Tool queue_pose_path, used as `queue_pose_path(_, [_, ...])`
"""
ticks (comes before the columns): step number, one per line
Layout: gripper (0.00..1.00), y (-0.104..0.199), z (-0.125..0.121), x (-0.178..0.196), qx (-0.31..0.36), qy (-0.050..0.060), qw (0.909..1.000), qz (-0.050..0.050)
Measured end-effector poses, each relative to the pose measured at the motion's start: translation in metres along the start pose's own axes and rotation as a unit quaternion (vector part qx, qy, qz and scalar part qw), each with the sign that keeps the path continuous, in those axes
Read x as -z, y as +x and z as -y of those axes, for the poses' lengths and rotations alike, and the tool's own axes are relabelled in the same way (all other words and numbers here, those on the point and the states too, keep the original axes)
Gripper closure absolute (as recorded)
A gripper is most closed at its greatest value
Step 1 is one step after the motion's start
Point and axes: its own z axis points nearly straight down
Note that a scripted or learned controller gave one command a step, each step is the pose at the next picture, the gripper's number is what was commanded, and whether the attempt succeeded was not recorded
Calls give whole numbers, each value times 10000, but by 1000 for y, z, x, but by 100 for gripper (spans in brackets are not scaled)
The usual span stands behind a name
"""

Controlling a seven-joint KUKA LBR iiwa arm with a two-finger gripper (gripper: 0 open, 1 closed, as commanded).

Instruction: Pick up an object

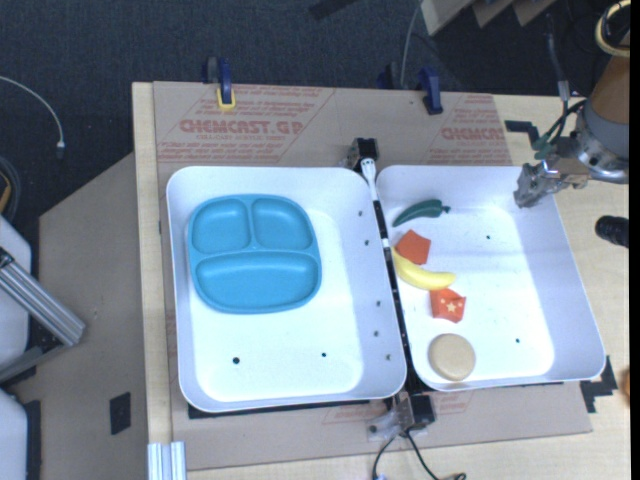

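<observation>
With nothing visibly held and their opening impossible to tell, the jaws [528,190] hover at the right bin's [520,288] far corner, so swing left to the nearby pepper [420,211], or beyond it the banana [424,273], and descend squarely.

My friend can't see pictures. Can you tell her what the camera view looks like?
A grey robot arm's claw hovers over the far right edge of the right white bin, which has a green pepper, orange block, yellow banana, red block and tan round disc. The left white bin has a blue divided plate.
</observation>
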Motion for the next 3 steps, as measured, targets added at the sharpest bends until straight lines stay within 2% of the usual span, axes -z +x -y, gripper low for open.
queue_pose_path(1, [100, 58, 1, -5, 12, 36, 10000, -18])
queue_pose_path(2, [100, 116, 12, -1, 22, 36, 10000, -24])
queue_pose_path(3, [100, 162, 10, -3, 8, 34, 10000, -17])
